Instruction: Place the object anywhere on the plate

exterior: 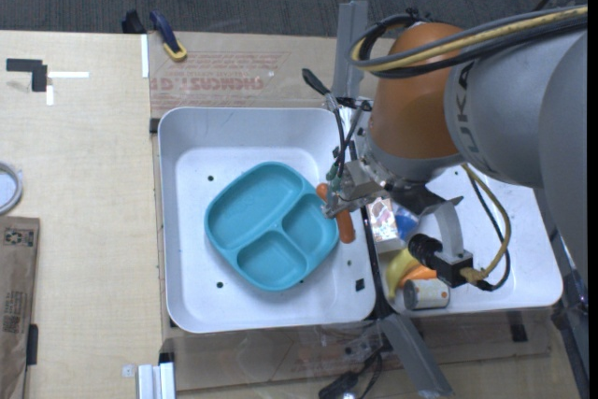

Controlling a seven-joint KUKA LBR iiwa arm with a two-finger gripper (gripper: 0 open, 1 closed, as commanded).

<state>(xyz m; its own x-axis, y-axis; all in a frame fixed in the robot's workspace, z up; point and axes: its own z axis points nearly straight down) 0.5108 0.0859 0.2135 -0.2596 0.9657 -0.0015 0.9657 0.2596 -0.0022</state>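
Though half hidden under the wrist, readable enough as follows.

Carrot [347, 225]: small, orange, stick-shaped; lying at the left bin's [177, 201] right edge, just beside the plate's [266, 229] right rim, seemingly not on it.

Plate: blue, three compartments, set askew in the middle of the left bin; nothing visible in any compartment.

Gripper [342, 193]: low over the left bin's right edge, right above the carrot's upper end; arm reaching across the right bin [523, 201].

Gripper state: cannot tell — fingers lost against the dark metal and cables; no clear sight of the carrot between them, so no claim of a hold.

Carrot to gripper: directly below and a touch toward the near edge; lower end poking out past the gripper; touching or merely close, cannot tell.

Handling, judged: probably a toy, so light and stiff; smooth, rounded skin likely slippery and apt to roll or squirt out of a pinch.

Where to take hold, judged: across the narrow width, near mid-length, fingers square to the long axis; a grip by the tip likely to let it swing or drop.

Right bin clutter: yellow piece [400, 268], blue item [404, 225], white block [425, 294], all near that bin's left edge.
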